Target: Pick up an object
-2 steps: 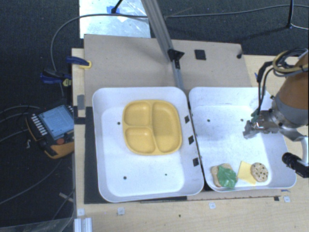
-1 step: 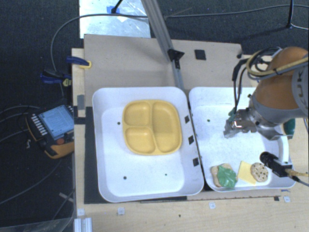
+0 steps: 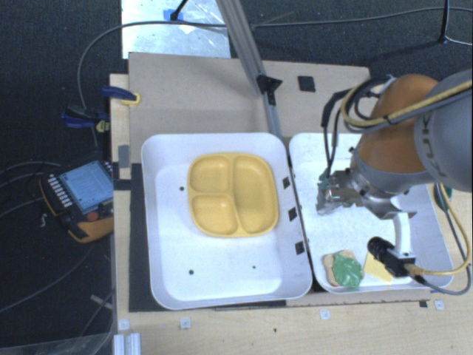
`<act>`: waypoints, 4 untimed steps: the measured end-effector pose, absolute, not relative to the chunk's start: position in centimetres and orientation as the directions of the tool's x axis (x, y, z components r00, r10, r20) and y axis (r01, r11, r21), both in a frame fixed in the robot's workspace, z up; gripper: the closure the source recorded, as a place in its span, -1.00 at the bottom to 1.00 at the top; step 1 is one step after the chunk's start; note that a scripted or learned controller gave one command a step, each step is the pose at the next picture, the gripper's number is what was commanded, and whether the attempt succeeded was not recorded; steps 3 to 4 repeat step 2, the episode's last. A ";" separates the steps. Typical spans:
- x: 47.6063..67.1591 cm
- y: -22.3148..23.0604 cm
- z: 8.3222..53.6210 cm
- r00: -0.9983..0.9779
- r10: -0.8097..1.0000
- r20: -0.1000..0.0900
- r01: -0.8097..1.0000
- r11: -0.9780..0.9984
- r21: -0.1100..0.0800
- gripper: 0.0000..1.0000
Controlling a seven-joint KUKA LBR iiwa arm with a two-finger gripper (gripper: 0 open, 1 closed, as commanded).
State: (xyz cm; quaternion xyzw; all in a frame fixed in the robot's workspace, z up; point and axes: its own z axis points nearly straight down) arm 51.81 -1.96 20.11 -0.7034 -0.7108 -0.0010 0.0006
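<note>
From my remote seat I see dark carpet [image 3: 44,35] around a bench [image 3: 199,87] topped with flat tan board. Loose cables run over the carpet at the left. A shiny sheet [image 3: 174,21] lies at the top of the frame, and a grey metal pole [image 3: 244,35] slants down from there to the bench. At the left edge sits a blue-faced handset [image 3: 80,189] with an orange casing, and above it blue clamps [image 3: 118,95] grip the bench edge.

Two shallow white bins with rounded corners lie side by side. The left bin [image 3: 222,272] holds a smooth yellow plate [image 3: 233,194], rounded-square and split into three wells, in its upper middle.

In the right bin [image 3: 310,154], at the lower edge, lies a crumpled green lump [image 3: 345,270] on a pale backing. Just to its right is a flat yellow wedge [image 3: 377,272].

The arm [image 3: 399,132], glossy orange and grey, comes in from the right. Its metal gripper [image 3: 329,198] is over the left part of the right bin, above and apart from the green lump. I cannot tell how far it is open or whether it grips anything.
</note>
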 end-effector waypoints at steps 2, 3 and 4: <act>53.3 9.5 22.4 -0.011 1.000 0.003 1.000 0.011 0.003 1.00; 53.3 9.5 22.4 -0.011 1.000 0.003 1.000 0.011 0.003 1.00; 53.3 9.5 22.4 -0.011 1.000 0.003 1.000 0.011 0.003 1.00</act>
